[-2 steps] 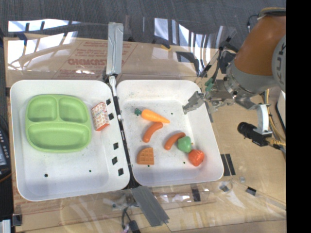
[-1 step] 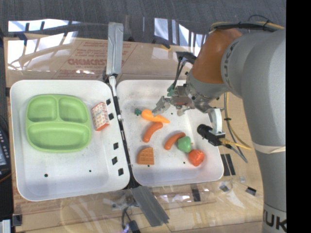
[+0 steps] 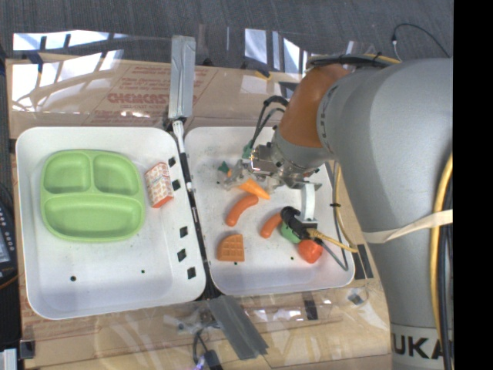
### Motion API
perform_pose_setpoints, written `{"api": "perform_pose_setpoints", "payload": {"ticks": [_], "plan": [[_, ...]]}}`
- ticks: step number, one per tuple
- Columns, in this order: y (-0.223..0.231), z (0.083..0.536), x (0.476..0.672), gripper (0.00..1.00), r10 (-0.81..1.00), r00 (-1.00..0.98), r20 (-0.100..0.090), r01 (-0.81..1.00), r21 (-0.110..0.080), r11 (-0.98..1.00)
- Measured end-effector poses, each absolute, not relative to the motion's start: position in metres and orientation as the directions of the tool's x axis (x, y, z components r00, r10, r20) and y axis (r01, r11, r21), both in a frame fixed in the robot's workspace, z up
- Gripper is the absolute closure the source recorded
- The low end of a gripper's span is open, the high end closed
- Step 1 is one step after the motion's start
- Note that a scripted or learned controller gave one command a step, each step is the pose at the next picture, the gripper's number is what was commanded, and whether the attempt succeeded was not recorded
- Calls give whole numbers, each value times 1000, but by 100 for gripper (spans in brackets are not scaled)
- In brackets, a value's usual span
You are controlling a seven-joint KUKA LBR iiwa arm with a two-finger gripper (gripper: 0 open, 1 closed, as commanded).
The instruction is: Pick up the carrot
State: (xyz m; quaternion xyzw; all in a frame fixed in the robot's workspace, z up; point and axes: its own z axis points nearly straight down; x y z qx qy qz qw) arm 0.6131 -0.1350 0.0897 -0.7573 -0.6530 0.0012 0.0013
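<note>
White shallow right-hand bin (image 3: 331,280): holds a long orange carrot (image 3: 240,208), a smaller orange piece (image 3: 270,224), a tan waffle-shaped wedge (image 3: 230,247), a pale orange wedge (image 3: 254,188) and a red-and-green vegetable (image 3: 302,242). Grey arm's two-finger gripper (image 3: 248,164) hangs just above the carrot, near the wedge; whether it is released or clenched cannot be told. Left white bin (image 3: 100,280): green divided plastic tray (image 3: 92,196), small patterned carton (image 3: 159,184) beside it.

Brown cardboard-covered bench (image 3: 231,83) under two bins.
A shallow white left bin (image 3: 46,284) and a shallow white right bin (image 3: 208,141) sit touching, side by side.
</note>
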Motion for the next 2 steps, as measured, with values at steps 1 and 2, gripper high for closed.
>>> {"api": "perform_pose_setpoints", "payload": {"ticks": [1, 2], "plan": [[-135, 97, 613, 100, 990, 144, 0, 990, -9, -144], [-64, 188, 653, 100, 993, 119, -2, 993, -21, -119]]}}
